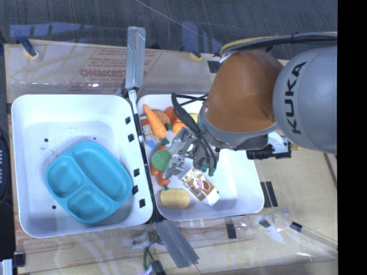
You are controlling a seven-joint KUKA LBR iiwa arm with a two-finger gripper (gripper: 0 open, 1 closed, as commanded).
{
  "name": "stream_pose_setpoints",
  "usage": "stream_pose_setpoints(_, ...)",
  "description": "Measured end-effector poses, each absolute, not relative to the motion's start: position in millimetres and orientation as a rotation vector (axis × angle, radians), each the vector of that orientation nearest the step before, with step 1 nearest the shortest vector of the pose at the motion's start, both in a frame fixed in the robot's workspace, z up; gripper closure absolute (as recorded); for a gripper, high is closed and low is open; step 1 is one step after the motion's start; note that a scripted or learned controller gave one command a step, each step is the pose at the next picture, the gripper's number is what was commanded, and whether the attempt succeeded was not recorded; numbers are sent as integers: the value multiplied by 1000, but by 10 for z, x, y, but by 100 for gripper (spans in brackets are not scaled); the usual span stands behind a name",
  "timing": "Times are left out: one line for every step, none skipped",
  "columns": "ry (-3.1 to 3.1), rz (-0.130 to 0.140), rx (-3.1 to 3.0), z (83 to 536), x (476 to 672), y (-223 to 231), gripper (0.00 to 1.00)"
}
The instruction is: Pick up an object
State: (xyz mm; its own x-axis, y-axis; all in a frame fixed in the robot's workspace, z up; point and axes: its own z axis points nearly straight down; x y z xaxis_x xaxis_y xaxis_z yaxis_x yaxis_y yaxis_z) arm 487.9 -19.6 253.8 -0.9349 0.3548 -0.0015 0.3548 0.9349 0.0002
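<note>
My gripper (182,153) hangs low in the right bin (246,182), over a heap of toy food at the bin's left side. Its metal fingers (179,164) point down toward a green round piece (161,158). An orange carrot (154,121) lies at the back left of the heap. A tan potato-like piece (175,198) sits at the bin's front, with a white printed packet (200,187) just to its right. The arm's orange band (243,93) covers the back of the bin.
The left bin (34,125) holds a blue divided plate (89,180). A grey divider bar (135,56) runs back from between the bins. The right bin's right half shows bare white floor.
</note>
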Motion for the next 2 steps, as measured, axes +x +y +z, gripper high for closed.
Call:
stream_pose_setpoints(3142,0,-23,2612,4929,-305,100)
stream_pose_setpoints(3125,0,-321,2701,4914,-755,100)
